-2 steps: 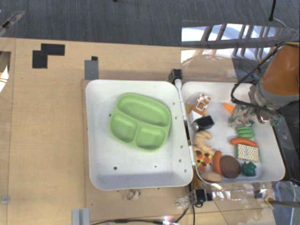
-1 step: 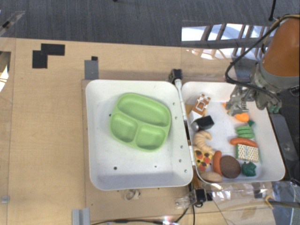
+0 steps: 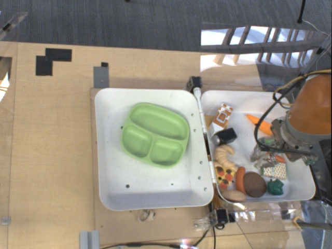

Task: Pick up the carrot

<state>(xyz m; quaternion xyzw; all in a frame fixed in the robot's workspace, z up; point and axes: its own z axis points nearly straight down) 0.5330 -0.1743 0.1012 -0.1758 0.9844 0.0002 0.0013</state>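
Note:
The carrot point(image 3: 257, 122) is a small orange piece lying in the right bin point(image 3: 306, 193), near its back, partly hidden by the arm and a black cable. My gripper point(image 3: 271, 154) hangs low over the right bin's middle, just in front of the carrot and slightly to its right. The grey wrist and the orange band point(image 3: 311, 108) above it cover the bin's right side. From this angle I cannot make out what lies under the gripper.
The right bin also holds an orange-and-white box point(image 3: 224, 114), a black block point(image 3: 225, 136), a beige pastry point(image 3: 224, 153), a brown round item point(image 3: 253, 184), a green item point(image 3: 275, 187) and a patterned packet point(image 3: 273, 170). A green divided plate point(image 3: 155, 135) sits in the left bin point(image 3: 111, 191).

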